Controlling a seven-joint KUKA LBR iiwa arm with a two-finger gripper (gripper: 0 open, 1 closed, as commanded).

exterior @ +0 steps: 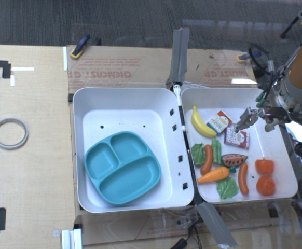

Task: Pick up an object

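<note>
Hovering low over the right bin (291,188), the gripper (243,121) is sitting at the far-right part of the toy pile, just above a small red-and-white carton (237,138). I'm reading this as the approach or descent step of the pick, not the lift: nothing is showing between the fingers, and whether they are spread or closed I cannot tell from this angle. The likely target, that carton, is lying flat on the bin floor, touching or nearly touching a second small carton (218,122) with yellow and blue print just to its left. It is looking boxy, thin, with printed faces, so probably light and easy to tip or slide. Next move, as I'm judging it, is calling for a straight drop with the fingers straddling the carton's narrow sides, avoiding the neighbouring carton and the banana (201,123) further left. A watermelon slice (234,160) is lying just near of the carton, so clearance there is tight. The left bin (83,108) is holding a blue divided plate (122,166), well apart from all this.
</note>
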